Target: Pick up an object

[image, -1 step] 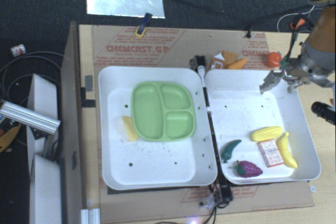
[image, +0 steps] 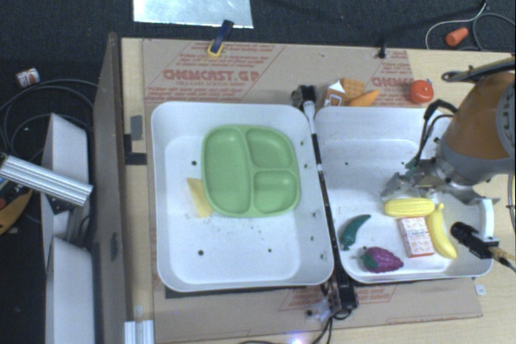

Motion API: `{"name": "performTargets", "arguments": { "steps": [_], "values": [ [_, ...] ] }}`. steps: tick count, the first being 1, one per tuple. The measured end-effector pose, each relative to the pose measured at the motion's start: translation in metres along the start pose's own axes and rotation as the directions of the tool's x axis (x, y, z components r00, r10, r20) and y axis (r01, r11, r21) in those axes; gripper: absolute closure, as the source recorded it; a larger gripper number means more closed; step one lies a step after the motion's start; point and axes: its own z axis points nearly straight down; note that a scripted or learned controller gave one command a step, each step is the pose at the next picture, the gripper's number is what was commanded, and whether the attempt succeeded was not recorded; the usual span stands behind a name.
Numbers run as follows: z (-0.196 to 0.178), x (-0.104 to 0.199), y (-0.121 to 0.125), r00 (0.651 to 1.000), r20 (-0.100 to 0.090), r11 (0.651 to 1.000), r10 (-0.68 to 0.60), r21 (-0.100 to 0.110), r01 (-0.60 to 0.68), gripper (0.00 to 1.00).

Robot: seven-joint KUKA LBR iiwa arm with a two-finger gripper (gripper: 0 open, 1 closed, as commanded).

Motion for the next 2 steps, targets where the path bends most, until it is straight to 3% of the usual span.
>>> {"name": "performTargets", "arguments": {
  "steps": [1,2],
  "values": [
    [-0.155,0.029,-0.030,1.000,0.006,1.000,-0.008,-0.029,0.008,0.00],
    [-0.019,0.022,-0.046,1.000,0.001,1.000,-0.002,-0.003,0.002,0.00]
  ]
}}
